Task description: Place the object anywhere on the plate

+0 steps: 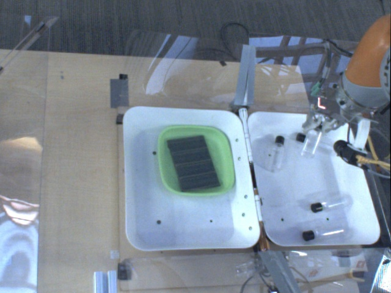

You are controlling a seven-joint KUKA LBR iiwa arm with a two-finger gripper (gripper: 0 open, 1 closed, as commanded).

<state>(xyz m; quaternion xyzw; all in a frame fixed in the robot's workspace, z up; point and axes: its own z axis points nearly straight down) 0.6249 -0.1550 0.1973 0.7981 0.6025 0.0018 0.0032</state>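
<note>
Up at the right bin's (366, 221) far right corner I see the pincer (320, 124), hanging below the arm's orange band (366, 60) and pale against the white floor; I cannot tell from this slanted overhead look how it is set, or whether it has hold of anything. Right under it lies a clear vial with a black cap (308, 143), tilted, its cap toward the far side; whether the tool touches it I cannot say. A second clear vial (277, 151) lies a little to the left of that one, cap pointing away from me. Nearer the front of the same bin I see a third vial (328, 205) lying crosswise, cap at its left end, and a fourth (321, 233) close to the front rim, also crosswise. In the left bin (140, 224) sits the green plate (227, 163), toward the far side, and on it rests a dark ribbed block (193, 163), slightly askew. All four vials are well apart from the plate, across the seam between the bins.
</note>
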